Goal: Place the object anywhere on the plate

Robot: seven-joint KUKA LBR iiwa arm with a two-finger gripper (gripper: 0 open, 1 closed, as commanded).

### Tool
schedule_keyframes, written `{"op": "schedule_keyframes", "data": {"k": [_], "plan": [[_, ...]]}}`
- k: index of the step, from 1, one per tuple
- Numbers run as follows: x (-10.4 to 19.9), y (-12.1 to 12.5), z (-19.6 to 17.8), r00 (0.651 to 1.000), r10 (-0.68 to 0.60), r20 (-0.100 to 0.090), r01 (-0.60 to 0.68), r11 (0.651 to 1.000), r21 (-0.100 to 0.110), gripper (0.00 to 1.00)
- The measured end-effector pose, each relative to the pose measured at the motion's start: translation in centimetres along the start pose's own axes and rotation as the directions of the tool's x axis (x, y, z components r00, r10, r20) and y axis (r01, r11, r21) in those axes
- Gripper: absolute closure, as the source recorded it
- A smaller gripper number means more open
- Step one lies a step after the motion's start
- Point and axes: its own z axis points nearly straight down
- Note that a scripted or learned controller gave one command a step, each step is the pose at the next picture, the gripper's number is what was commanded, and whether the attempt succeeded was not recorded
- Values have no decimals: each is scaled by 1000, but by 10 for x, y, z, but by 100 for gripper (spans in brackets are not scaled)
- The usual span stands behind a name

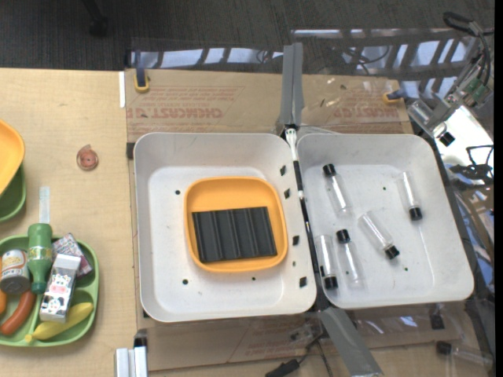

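An orange plate (233,225) with a dark ridged rectangular insert (235,235) lies in the middle of the left white bin (157,234). Several clear plastic tubes with black caps lie scattered flat in the right white bin (440,210). One tube (334,187) is near the bin's back left and another (410,195) lies towards its right side. A third tube (377,236) is in the middle. Two more tubes (336,261) lie side by side at the front left.
A grey divider bar (291,93) runs back from between the bins. On the wooden table at left stand a green tray (75,320) of toy food and an orange-and-green bowl (8,171). Cables and metal hardware (460,100) sit at the back right.
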Motion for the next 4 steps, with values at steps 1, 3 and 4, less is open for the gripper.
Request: {"op": "schedule_keyframes", "data": {"k": [1, 3, 4], "plan": [[0, 0, -57, 962, -273, 1, 273, 962, -1, 100], [8, -13, -36, 851, -526, -2, 526, 851, -1, 0], [13, -20, -42, 453, -892, 1, 892, 453, -3, 0]]}}
